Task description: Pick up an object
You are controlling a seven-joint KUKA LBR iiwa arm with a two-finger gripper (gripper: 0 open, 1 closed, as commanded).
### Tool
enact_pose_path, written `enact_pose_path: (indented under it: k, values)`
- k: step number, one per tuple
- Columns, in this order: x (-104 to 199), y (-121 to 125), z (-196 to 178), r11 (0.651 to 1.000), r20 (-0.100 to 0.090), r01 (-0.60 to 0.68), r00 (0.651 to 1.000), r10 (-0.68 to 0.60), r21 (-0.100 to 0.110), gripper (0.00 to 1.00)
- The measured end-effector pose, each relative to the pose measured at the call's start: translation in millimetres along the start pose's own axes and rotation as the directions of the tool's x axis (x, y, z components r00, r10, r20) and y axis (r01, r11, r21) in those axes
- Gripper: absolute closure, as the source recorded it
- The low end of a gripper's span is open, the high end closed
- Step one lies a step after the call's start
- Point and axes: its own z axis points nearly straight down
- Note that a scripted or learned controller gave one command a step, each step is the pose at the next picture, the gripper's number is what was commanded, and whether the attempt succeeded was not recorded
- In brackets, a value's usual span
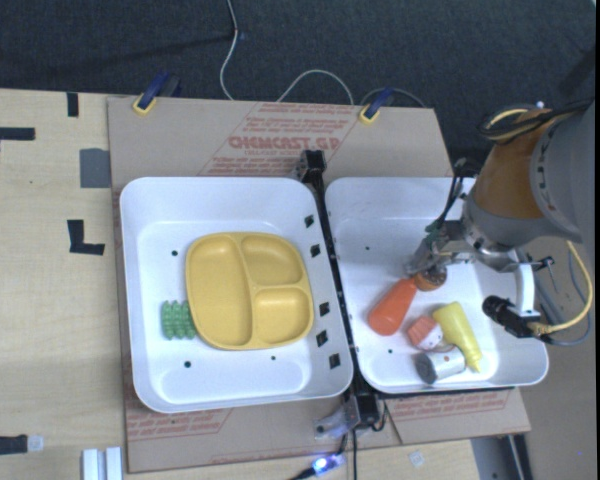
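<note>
In the left bin (145, 268) a yellow divided plate (248, 289) lies beside a small green ridged piece (177, 320), both untouched. In the right bin (380, 208) lie 4 things: an orange carrot-shaped toy (393, 307), a small pink piece (423, 332), a grey cylinder (439, 368) and a yellow bottle (460, 334). The end effector (427, 264) sits low, just beside the carrot's upper end; whether it grips anything I cannot tell. Nothing looks lifted, so the pick seems not yet done.

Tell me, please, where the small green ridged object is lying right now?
The green ridged object lies in the left bin, near its left wall, touching the lower-left edge of the yellow divided plate.
</note>
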Motion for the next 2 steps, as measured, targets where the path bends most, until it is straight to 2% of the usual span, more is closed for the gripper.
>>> enact_pose_path:
  k: [1,2]
  values:
    - [-4,7,-61,1.000,-0.014,0.001,1.000,0.000,0.014,1.00]
    - [-5,14,-105,1.000,-0.014,0.001,1.000,-0.001,0.014,1.00]
